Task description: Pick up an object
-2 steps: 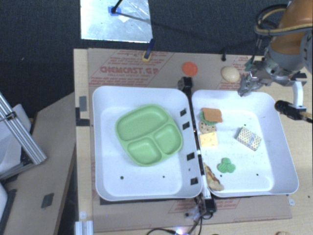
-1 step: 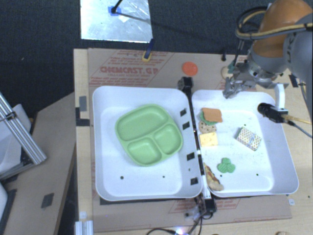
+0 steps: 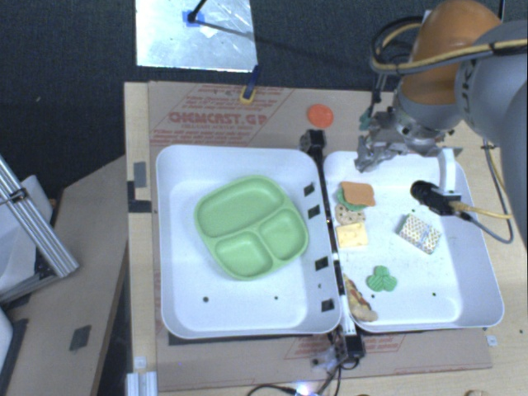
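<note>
The right bin [image 3: 474, 291] holds several small items: a brown toast-like piece [image 3: 357, 193], a round green-and-brown cookie [image 3: 350, 214], a yellow cheese square [image 3: 352, 235], a blue-patterned white block [image 3: 420, 232], a green leafy piece [image 3: 381, 280] and a pizza-like slice [image 3: 360, 302] by the near left wall. My gripper [image 3: 375, 153] hangs over the far left corner of this bin, just beyond the toast piece. Nothing shows in its grasp.
The left bin [image 3: 177, 304] carries a green divided plate [image 3: 252, 225]. A black cabled part [image 3: 433, 196] juts over the right bin near the arm. An orange disc [image 3: 320, 115] lies on the cardboard behind the bins. A silver sheet [image 3: 195, 21] sits further back.
</note>
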